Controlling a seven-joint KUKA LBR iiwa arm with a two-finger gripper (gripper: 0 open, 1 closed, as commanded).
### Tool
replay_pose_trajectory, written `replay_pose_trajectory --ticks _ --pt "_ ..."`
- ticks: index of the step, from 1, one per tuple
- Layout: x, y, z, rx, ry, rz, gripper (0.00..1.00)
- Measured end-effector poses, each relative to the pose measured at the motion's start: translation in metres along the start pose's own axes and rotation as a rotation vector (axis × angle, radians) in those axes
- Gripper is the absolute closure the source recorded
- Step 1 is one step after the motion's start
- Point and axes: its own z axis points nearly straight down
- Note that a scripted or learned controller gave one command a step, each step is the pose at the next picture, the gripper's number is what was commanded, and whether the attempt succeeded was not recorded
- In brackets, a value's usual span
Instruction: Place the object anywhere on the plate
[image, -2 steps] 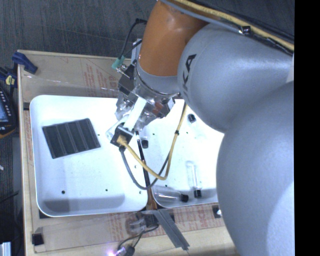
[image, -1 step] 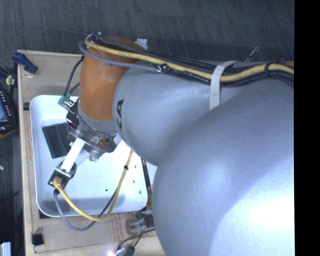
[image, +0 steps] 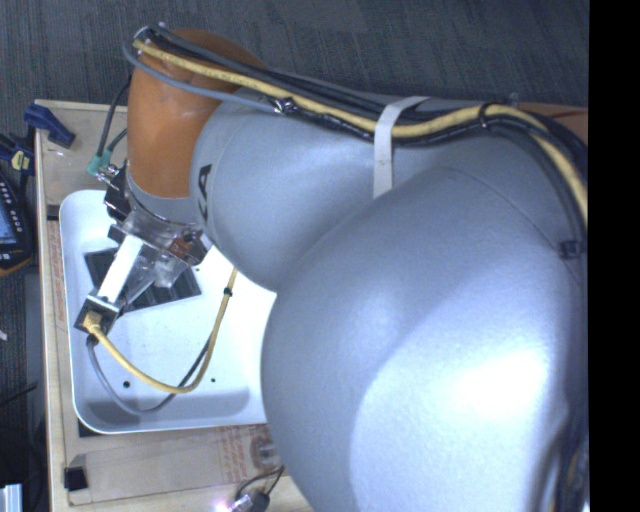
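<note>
- The large grey robot arm (image: 420, 300) is being reached in from the right. Its orange band (image: 165, 120) is being held above the left shallow white plastic bin (image: 150, 400), which is being carried by the pale wooden counter (image: 160, 460).
- The tool (image: 152, 255) is being held low over the upper part of that bin. Whether it is released, clenched or grasping anything cannot be told, because its tip is being masked by the wrist.
- A dark, flat, angular patch (image: 100, 265) is being shown on the bin floor right beneath the tool, partly covered by it. It cannot be told whether this patch is the object, the plate, or both.
- The main risk is being judged as a closure on nothing: a flat thing lying flush on the floor is likely being offered with little edge to grip.
- The patch is being judged likely to be pushed or tilted rather than lifted if the tool is being driven down off-centre.
- A release made beside the plate is also being judged possible, since so much of the bin is being hidden by the arm.
</note>
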Motion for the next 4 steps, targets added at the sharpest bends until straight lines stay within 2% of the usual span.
replay_pose_trajectory --ticks 1,2,3,4 --pt "-0.078 -0.028 0.141 0.002 -0.004 0.01 1.0" --pt "-0.087 -0.019 0.056 -0.003 0.002 -0.287 1.0" --pt "-0.073 -0.024 -0.059 -0.003 0.002 -0.408 1.0" --pt "-0.086 0.038 -0.051 -0.002 0.0 -0.416 1.0"
